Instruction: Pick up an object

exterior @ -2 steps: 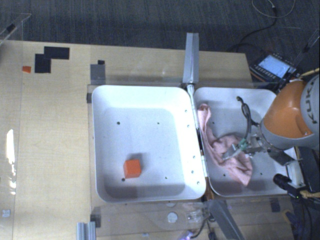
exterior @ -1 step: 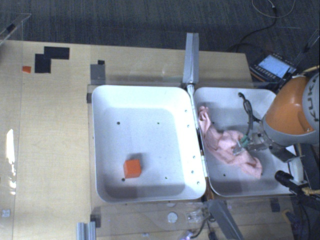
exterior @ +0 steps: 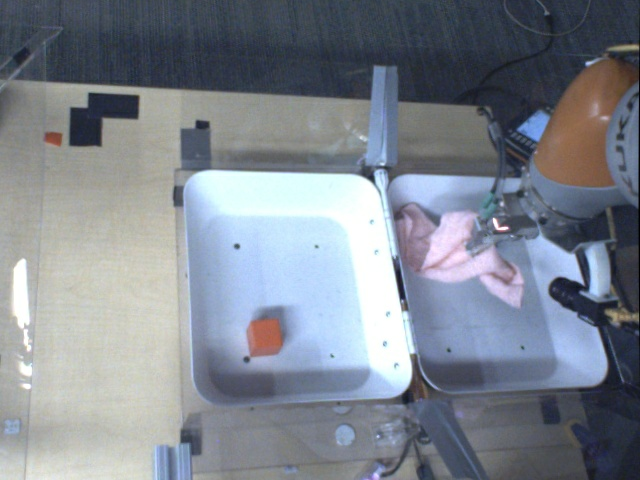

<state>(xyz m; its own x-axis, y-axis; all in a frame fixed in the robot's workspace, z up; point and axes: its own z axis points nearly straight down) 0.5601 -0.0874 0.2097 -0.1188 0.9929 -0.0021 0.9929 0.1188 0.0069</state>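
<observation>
A crumpled pink cloth [exterior: 445,248] lies in the upper left part of the right bin [exterior: 500,358]. My gripper [exterior: 491,234] is down over the cloth's right side, touching or very near the fabric. An orange block [exterior: 265,337] sits in the lower left part of the left bin [exterior: 290,218], far from the gripper.
A metal divider post [exterior: 382,118] stands between the bins at the back. The arm's orange band [exterior: 585,128] and cables hang over the right bin's far right corner. Black marker shapes [exterior: 98,116] and a small orange tag [exterior: 53,139] lie on the bench at the far left.
</observation>
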